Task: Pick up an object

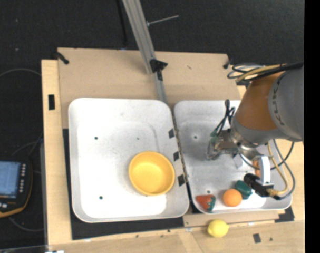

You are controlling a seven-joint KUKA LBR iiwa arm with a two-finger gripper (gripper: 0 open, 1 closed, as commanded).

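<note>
End effector (214, 147): small and dark against the bin floor; its detail cannot be resolved.

Arm (260, 109): cut off where it leaves the picture to the right of the end effector.

Right bin (202, 105): the wall and floor to the right of the end effector are hidden under the arm.

Green object (244, 191), below and right of the end effector: partly covered by robot hardware; type cannot be told.

Red object (204, 201), below the end effector: too small to identify.

Handheld unit (7, 186), far left of the end effector: cut off by the left edge; screen blurred.

Pole (141, 30), above and left of the end effector: cut off by the top edge.

Surface (123, 73): cut off by the bottom edge.
</note>
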